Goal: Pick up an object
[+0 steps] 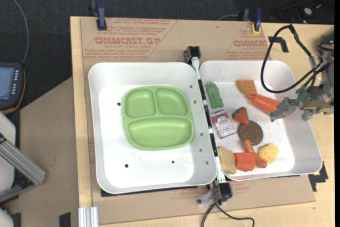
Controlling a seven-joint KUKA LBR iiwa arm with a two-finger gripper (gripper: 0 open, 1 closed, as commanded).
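We start at the left bin [106,167], a shallow white tub of smooth plastic, and in it sits a green plate [158,117], three compartments, glossy and rigid, with rounded corners. It lies flat with a low rim, so we judge it awkward to pinch from above.

Across the divider into the right bin [305,159], and here is the pile of toy food. A green pickle [214,95] lies along the left wall, knobbly and narrow. Just below it is a small pink packet [223,124], flat and probably slick. Then a brown round cookie [250,133], disc-shaped, with a small red and green piece touching its upper edge. Below come a tan wedge [227,160], a red-orange block [245,161] and a yellow corn cob [268,153], bumpy and chunky.

Higher up is an orange chip [246,86], and beside it the carrot [264,102], our likely target: light, stiff, smooth plastic by the look of it, tapered. We'd take it across the thicker middle, since the taper may let it squirt out.

The end effector [281,109] hangs just beside the carrot's right tip, and whether it is released or clenched we cannot tell. Nothing looks grasped.
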